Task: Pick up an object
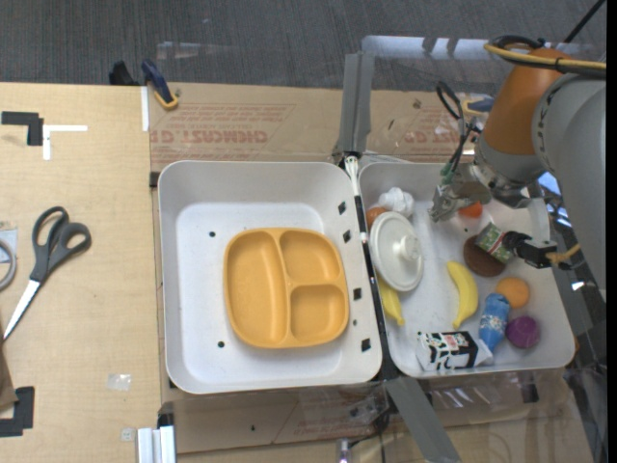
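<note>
Hovering at the right bin's [554, 360] far end, the gripper [445, 205] (whether clenched or released cannot be told) hangs above bare floor. A banana [464, 292], a likely target, lies just nearer the camera, its long axis running front to back; an orange-red item [469, 210] sits beside the gripper.

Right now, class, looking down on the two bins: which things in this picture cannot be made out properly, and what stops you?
- The hand, camera view: small and dark, so its fingers cannot be told open or shut.
- Orange item beside it: mostly hidden by the arm.
- Second banana: largely covered by the white lid.
- Milk carton: print too small to read.
- Clear ring: cut off by the left edge.
</note>
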`<state>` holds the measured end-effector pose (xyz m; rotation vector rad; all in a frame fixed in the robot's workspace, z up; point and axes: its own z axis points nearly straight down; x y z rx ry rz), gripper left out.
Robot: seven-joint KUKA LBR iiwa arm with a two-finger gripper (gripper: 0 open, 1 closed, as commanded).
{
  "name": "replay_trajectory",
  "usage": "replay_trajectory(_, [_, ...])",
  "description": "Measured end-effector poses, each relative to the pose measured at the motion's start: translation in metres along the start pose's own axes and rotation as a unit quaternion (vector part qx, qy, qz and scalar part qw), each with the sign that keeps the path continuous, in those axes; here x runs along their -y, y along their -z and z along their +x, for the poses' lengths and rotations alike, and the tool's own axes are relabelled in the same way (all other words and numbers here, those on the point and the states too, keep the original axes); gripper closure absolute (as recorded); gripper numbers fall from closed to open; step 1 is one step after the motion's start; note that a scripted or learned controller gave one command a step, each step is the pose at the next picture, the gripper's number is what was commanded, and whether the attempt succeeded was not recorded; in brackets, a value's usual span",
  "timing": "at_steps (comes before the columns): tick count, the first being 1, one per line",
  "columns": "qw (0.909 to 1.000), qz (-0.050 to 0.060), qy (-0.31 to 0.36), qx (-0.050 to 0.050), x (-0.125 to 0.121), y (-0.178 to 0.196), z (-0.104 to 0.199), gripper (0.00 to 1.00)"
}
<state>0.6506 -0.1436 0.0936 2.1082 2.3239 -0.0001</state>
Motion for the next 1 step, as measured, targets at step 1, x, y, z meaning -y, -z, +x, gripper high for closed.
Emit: replay_trajectory(1, [0.9826,0.001,0.186,-0.001,0.0642,-0.0010,-0.0127,1.00])
